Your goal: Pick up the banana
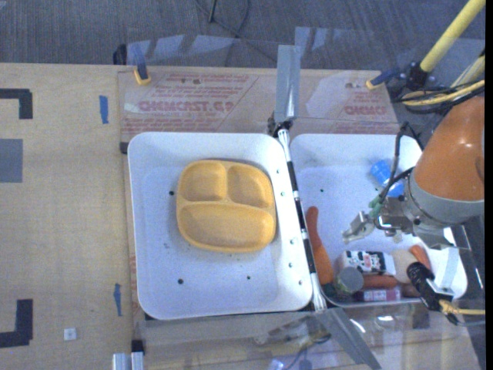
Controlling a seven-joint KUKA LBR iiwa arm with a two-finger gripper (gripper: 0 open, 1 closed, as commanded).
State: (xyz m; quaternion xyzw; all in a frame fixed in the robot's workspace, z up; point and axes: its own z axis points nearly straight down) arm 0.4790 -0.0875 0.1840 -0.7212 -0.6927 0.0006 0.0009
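Gripper (362,226): lower right, over the right bin (331,149); grip state unclear.
Progress: no banana identifiable; pick not yet done.

- Two shallow white plastic bins, left (154,230) and right (327,156): smooth, faint sheen, finely speckled floors.
- Yellow three-compartment plastic plate (226,205): smooth, matt to satin.
- Pale wooden bench top (62,230): flat, matt, blue tape scraps.
- Brown cardboard sheet with red print (192,102): matt paper surface.
- Orange band on grey arm (454,164): glossy, smooth.
- Grey metal gripper (368,223): dull shine.
- Grey carpet floor (92,14): rough weave.
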